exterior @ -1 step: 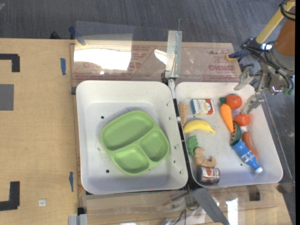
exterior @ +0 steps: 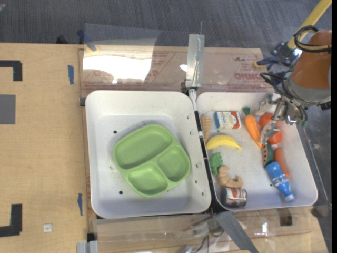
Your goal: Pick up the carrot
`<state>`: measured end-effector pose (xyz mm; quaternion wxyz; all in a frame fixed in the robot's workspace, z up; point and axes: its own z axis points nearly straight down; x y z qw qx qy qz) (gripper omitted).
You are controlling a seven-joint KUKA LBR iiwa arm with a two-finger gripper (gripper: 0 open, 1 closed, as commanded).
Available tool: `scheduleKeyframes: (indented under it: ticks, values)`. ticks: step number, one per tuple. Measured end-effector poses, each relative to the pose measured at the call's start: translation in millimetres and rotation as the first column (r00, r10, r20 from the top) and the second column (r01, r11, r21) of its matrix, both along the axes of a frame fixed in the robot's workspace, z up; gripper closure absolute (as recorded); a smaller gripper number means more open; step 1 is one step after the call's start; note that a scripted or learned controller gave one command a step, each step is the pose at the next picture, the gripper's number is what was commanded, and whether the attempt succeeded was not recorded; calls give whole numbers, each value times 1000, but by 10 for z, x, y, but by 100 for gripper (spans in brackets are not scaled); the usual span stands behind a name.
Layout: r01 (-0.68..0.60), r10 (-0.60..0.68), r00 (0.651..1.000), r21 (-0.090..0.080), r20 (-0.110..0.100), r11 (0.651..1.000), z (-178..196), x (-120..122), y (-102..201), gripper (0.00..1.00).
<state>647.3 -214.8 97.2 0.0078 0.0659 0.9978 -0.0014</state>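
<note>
We find the carrot [exterior: 252, 128] in the right bin [exterior: 308, 194], just right of the milk carton [exterior: 227, 120]; the gripper [exterior: 275, 121] hovers beside it, fingers spread, holding nothing. We judge it light, rigid, slick plastic; grasp mid-body across its width.

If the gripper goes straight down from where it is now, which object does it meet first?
Probably the carrot or the red item beside it: the gripper hangs just right of the carrot. Depth is unclear.

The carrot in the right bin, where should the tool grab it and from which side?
Grip the carrot across its thick orange middle, coming straight down. It lies flat, lengthwise toward the bin's far wall, green top farthest. The milk carton leaves room on one side; the tool sits close on the other.
</note>
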Motion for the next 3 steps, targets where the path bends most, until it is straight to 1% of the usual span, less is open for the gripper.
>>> scheduleKeyframes:
  ticks: [1,2,3]
  values:
    - [10,-10,1000,6,-4,1000,-79,-314,814,0]
    - [11,-11,1000,1,12,1000,69,-271,795,100]
    - [11,-11,1000,2,11,1000,60,-275,800,0]
